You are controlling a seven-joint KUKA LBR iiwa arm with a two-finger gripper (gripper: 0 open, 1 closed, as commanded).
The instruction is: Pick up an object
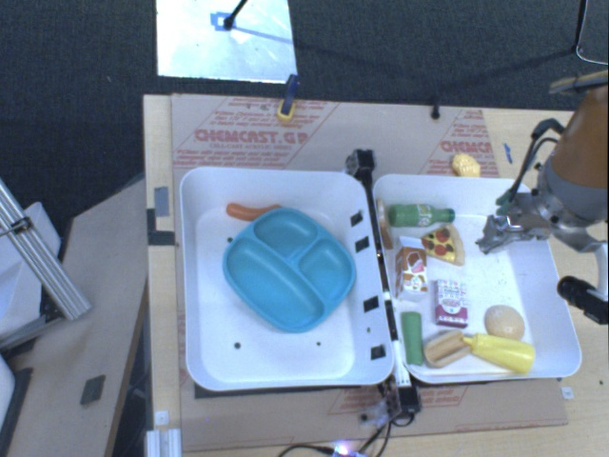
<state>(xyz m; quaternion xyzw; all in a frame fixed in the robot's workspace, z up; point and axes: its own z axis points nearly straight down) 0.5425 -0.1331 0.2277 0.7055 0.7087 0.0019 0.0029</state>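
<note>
The tool (495,231) is poised over the right bin (547,284), apparently empty; the pizza slice (442,244) lies just leftward; its opening cannot be told.

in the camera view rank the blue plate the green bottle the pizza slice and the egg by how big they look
1. blue plate, by far the largest
2. green bottle
3. pizza slice and egg: too alike to rank

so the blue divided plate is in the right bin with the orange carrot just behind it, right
Not quite: the blue divided plate is in the left bin, not the right one. The camera view shows it there with the orange carrot just behind it, as you said. The right bin holds the small food items instead, such as the green bottle and pizza slice.
</note>
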